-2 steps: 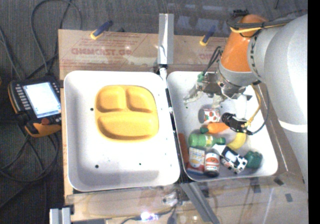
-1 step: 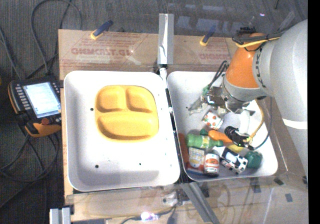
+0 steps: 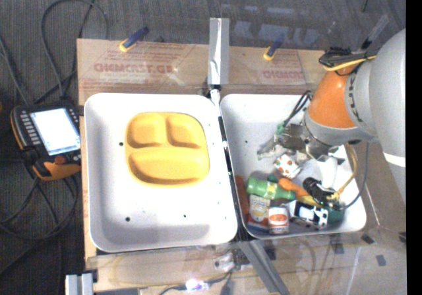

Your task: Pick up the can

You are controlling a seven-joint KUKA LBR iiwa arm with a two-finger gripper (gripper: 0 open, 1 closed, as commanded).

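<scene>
In right bin (image 3: 264, 115), 1 can (image 3: 279, 219), tool (image 3: 280, 144) state unclear, 1 yellow tray (image 3: 168, 148) in left bin (image 3: 105, 175).

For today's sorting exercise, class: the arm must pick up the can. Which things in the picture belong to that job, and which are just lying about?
Belongs to the job:
can
hand
right bin

Just lying about:
yellow divided tray
green bottle
die
carrot
handheld screen

Cardboard (image 3: 142, 68) print, perhaps "CHEMCUT"
</scene>
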